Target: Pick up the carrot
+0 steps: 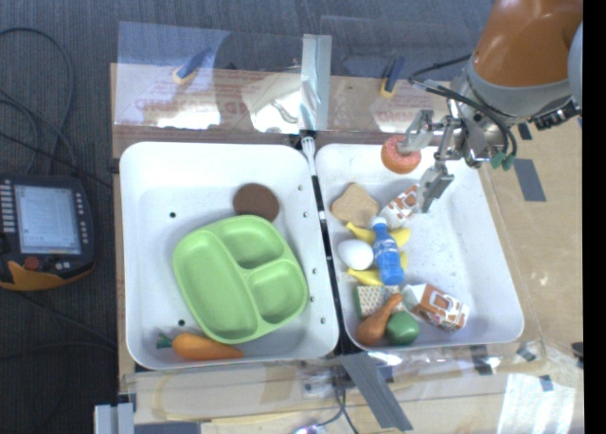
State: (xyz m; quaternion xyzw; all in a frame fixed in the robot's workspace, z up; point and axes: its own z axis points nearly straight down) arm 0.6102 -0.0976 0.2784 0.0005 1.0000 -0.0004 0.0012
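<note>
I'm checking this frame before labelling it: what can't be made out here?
- Carrot: its leafy end is tucked under the green plate.
- Gripper: whether it touches the orange-red item is unclear.
- Small packets: labels too small to read.
- Arm: cut off by the top edge.

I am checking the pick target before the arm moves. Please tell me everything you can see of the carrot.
The carrot is orange with a small green top at its left end, and looks like smooth plastic. It lies flat, nearly horizontal, at the front edge of the left bin, tip pointing right. It sits just below the green divided plate, close to its rim or touching it. Nothing holds it; the gripper is over the right bin.
</note>
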